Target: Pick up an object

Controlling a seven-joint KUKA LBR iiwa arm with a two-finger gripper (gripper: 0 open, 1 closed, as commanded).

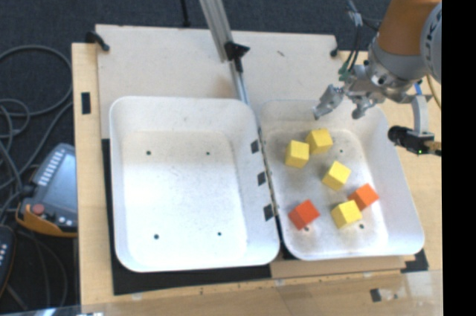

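- Yellow and orange cubes are lying in the right bin, the nearest yellow cube just below the gripper.
- Fingers are hanging spread and empty over the far rim, likely lining up a descent.

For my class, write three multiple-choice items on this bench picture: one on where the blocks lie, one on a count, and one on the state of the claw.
1. Where do the blocks lie?
A. left bin
B. right bin
C. bare bench

2. How many blocks are yellow?
A. two
B. four
C. six

3. The claw is:
A. gripping a block
B. open above the bin
C. resting in the left bin

Key: 1 B, all lie in the right bin, not the left bin. 2 B, four yellow blocks beside two orange blocks. 3 B, the claw hangs spread, holding nothing.
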